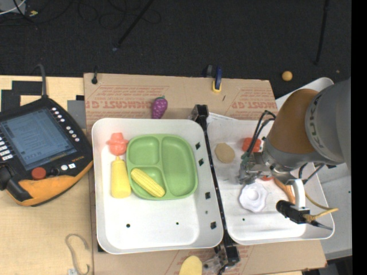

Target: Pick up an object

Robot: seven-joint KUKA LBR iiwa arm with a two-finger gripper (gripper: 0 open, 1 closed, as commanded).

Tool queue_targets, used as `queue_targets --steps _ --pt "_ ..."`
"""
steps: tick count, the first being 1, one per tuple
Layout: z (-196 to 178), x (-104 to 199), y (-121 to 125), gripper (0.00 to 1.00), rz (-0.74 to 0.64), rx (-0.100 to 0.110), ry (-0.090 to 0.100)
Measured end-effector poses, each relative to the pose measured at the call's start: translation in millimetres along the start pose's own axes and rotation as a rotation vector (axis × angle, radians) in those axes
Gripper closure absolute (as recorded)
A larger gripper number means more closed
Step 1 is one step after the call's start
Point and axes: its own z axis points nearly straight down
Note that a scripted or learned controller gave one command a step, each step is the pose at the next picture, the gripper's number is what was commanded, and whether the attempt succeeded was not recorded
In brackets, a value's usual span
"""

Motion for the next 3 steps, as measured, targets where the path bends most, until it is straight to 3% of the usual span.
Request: queue_targets --steps 2,3 --pt "-115.5 11.8 2.8 1.00 -0.012 -0.002 0.001" --pt "-129.1 10.7 3.0 1.00 -0.011 0.000 0.001"
